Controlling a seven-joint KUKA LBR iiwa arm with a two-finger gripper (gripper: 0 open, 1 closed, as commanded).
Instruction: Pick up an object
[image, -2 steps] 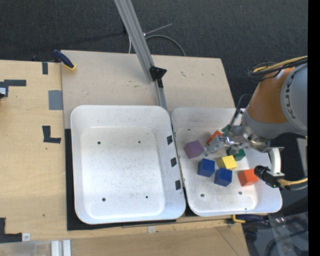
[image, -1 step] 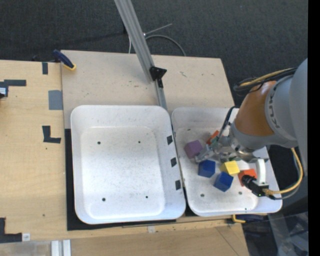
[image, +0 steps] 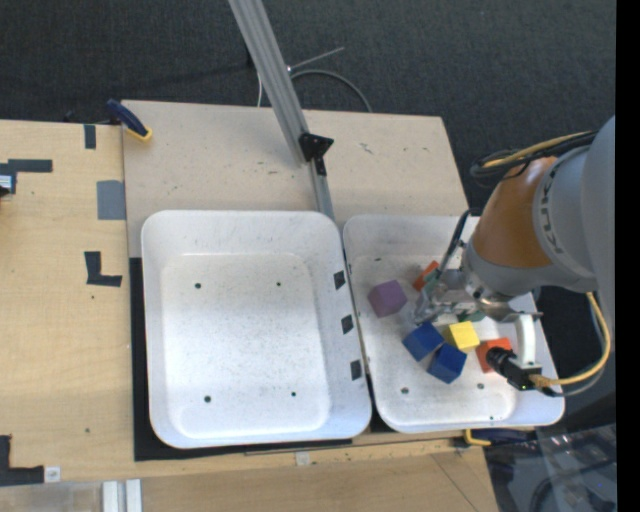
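Pick not done yet — tool down in the right bin, nothing seen between its fingers.
Tool state: can't tell, the wrist blocks it. Candidates cluster right under and beside it: purple block just left of the tool, two blue blocks and just below it, yellow block touching the upper blue one, an orange piece near the tool's top side. Left: close on one, lift. Left bin plays no part.

Bench fittings: grey metal pole slanted across the tabletop; blue-and-yellow clamp at far left corner; grey tape patch.
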